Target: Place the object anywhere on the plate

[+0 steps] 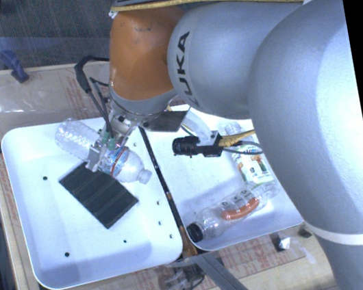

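Observation:
A clear plastic bottle (74, 137) lies slantwise in the left bin (49, 261), with its white cap (145, 176) pointing down-right. Just below it lies a flat black ribbed plate (100, 195), whose upper edge runs along the bottle's side. My gripper (106, 152) is down over the middle of the bottle, and its green and grey tip covers that part. Whether the bottle rests on the bin floor or is lifted cannot be told.
The right bin (216, 242) holds a clear bottle with orange contents and a black cap (229, 211), and a small white labelled container (255, 168). The big grey arm covers the right bin's far side. The left bin's floor to the left of and below the plate is bare white.

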Available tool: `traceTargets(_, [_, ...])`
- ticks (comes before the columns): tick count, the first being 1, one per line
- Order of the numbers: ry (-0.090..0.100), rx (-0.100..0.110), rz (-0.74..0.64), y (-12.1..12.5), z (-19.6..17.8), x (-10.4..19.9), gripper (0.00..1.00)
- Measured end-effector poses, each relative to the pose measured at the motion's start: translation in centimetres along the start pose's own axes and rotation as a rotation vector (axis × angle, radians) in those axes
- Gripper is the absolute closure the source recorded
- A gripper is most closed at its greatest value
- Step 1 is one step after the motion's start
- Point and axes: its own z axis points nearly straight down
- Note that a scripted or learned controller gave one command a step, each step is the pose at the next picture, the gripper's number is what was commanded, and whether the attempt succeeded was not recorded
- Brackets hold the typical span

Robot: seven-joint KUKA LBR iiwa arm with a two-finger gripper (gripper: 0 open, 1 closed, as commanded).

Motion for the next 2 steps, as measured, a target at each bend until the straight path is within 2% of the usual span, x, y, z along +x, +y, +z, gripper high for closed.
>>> traceTargets(1, [0.002, 0.002, -0.276, 0.0, 2.5, 1.9, 1.0])
traceTargets(2, [0.003, 0.003, -0.245, -2.8, 4.0, 8.4, 1.0])
